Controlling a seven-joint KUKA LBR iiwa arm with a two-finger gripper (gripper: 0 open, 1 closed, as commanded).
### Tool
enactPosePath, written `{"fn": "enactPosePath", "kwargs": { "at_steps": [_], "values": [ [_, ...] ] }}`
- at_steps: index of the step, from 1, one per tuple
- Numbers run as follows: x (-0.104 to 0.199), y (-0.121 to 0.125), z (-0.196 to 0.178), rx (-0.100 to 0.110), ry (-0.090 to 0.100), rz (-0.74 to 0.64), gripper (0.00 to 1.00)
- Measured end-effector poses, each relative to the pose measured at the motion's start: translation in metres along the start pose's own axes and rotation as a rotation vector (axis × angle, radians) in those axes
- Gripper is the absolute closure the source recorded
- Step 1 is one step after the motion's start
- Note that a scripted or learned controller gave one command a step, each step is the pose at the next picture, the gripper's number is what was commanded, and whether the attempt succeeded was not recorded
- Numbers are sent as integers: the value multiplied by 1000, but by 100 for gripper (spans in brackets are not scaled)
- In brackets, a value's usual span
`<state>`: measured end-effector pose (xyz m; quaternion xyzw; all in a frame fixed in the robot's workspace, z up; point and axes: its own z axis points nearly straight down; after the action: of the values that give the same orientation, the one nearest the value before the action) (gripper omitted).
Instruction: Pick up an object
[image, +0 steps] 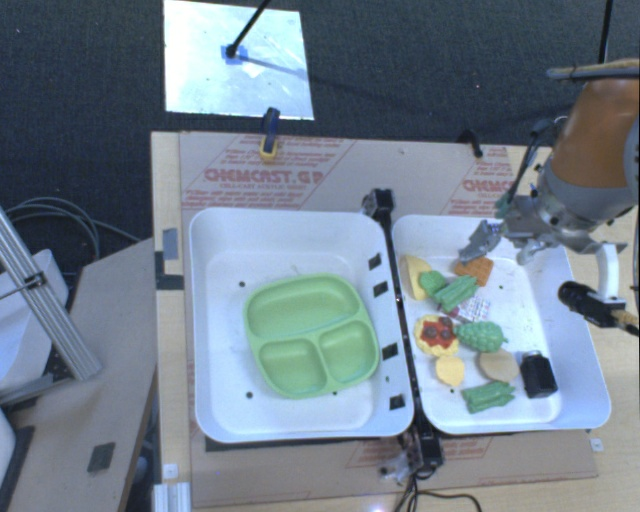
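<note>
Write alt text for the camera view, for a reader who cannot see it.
A grey-and-orange robot arm's gripper hovers above toy foods in the right white bin, near an orange piece. The left white bin holds a green divided plate.

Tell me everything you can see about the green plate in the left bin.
The green plate is light green and looks like matte plastic. It has rounded corners and three compartments: one long section along the far side and two smaller ones nearer the camera. It lies flat, right side up, turned slightly askew, roughly in the middle of the left bin, resting on the bin's white floor. Nothing lies in its compartments, and nothing else touches it.
</note>
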<state>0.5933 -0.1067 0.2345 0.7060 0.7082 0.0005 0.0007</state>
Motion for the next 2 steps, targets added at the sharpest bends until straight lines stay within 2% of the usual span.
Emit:
{"fn": "enactPosePath", "kwargs": {
  "at_steps": [1, 2],
  "values": [
    [20, -53, 129, 12, 3, 2, 0],
    [18, -48, 112, -2, 0, 2, 100]
  ]
}}
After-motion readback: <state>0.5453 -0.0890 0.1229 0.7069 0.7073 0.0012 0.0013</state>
